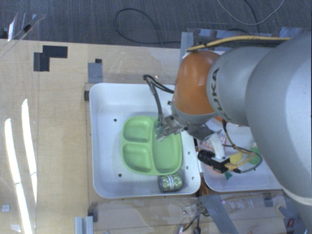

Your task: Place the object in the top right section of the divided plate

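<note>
Hovering over green divided plate (152, 152), pincer (163, 129); finger spread cannot tell.

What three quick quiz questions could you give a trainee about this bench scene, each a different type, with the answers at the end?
1. True or false: the green divided plate lies in the left bin.
2. What lies beside the plate's near edge? A) small can B) spoon C) cup
3. Fill in: the gripper hangs above the plate's ____ part.

Key: 1 true. 2 A, the small can. 3 upper right.
</note>
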### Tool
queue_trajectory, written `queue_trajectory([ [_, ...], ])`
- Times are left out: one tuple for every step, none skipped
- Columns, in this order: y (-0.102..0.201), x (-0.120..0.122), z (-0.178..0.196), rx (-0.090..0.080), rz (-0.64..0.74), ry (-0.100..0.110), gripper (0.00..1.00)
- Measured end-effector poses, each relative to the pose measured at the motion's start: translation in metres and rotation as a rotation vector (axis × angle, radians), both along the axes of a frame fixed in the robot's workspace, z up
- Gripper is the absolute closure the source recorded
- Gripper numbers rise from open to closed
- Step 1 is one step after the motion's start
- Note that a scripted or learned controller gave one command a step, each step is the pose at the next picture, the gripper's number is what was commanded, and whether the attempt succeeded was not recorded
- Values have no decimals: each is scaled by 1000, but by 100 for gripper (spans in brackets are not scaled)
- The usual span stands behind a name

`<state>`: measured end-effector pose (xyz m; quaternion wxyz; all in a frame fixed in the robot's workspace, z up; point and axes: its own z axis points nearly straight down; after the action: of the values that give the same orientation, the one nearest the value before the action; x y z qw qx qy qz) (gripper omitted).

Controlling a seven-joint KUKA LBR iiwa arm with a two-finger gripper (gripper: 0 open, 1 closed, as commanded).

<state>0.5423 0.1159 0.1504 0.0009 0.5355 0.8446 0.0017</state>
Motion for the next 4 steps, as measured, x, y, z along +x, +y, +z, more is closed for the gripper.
queue_trajectory([
  [0,2,12,2,0,-6,100],
  [0,4,24,5,0,-12,100],
  [32,41,-14,-1,113,-1,100],
  [8,9,-10,-1,183,-2,100],
])
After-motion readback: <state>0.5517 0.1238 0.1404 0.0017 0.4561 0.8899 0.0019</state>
